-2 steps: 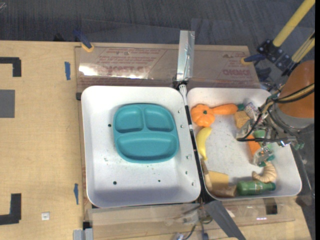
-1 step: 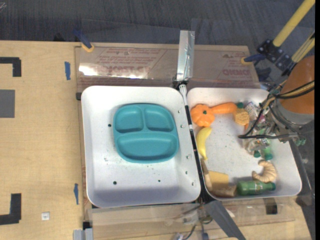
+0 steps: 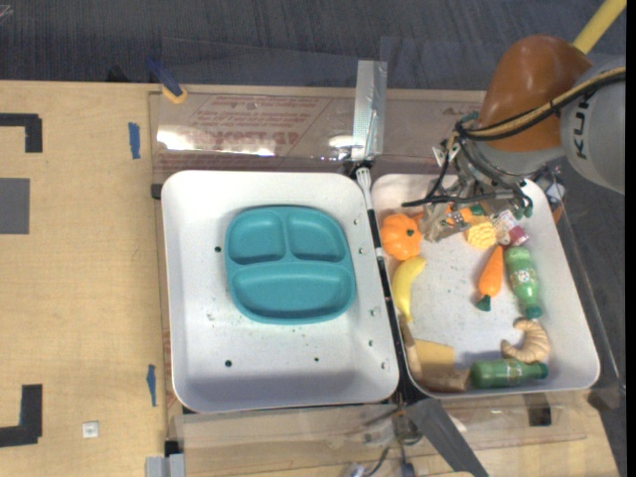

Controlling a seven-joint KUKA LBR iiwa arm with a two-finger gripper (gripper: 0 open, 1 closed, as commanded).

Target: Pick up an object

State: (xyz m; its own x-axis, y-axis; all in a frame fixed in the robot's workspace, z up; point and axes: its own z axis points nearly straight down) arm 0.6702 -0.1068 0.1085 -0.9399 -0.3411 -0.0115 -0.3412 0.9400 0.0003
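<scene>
tool point(image 3: 469, 210) hangs low over the far end of my right bin point(image 3: 579, 341), its dark fingers lost in a clutter of small things, so i cannot tell whether it is wide, narrow or holding anything.

nearest to the camera in that bin lie a green bottle point(image 3: 508, 372), a tan block point(image 3: 433, 355) beside it and a curled tan piece point(image 3: 530, 342). further up are a banana point(image 3: 406, 284), a carrot point(image 3: 489, 275) and a second green bottle point(image 3: 524, 280). farthest, an orange pumpkin point(image 3: 400, 235) and a small yellow corn point(image 3: 480, 234) sit just beside my tool; the corn looks the likeliest target.

risk, as i judge it: the far things are packed close, so closing could catch two at once or nudge the corn aside and come up bare. the pumpkin is round and could roll off. the bin wall is near too.

count: two bins, one teal tray point(image 3: 289, 263) in the left bin point(image 3: 189, 286), two green bottles, one each of banana, carrot, pumpkin, corn, block and curled piece. some small bits under my tool i cannot sort out.
</scene>
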